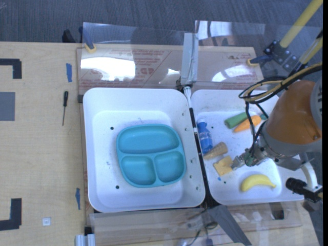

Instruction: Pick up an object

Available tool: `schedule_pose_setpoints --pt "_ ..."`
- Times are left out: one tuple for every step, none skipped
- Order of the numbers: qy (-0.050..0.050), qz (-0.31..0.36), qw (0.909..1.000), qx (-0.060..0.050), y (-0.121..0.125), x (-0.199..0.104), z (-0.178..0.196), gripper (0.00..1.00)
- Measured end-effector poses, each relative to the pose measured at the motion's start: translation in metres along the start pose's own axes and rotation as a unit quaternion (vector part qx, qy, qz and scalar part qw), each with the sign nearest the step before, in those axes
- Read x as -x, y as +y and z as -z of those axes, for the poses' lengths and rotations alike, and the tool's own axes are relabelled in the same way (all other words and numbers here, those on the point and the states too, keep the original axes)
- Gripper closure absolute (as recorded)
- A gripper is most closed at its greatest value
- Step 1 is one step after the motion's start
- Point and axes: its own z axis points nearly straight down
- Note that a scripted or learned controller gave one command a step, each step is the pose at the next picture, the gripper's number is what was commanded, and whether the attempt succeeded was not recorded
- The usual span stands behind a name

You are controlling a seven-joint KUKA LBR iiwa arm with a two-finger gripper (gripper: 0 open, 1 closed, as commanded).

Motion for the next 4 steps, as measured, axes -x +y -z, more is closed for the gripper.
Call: schedule_pose_setpoints --pt "0.0 0.0 1.0 -0.001 0.0 0.0 -0.001 0.0" --pt "0.0 -0.017 0.9999 0.0 0.006 -0.004 -0.026 0.0" --pt "-0.002 -0.018 0.9998 0.003 0.008 -0.003 -0.015 1.0" --pt "0.0 -0.046 0.9989 0.003 0.081 -0.057 0.073 1.0"
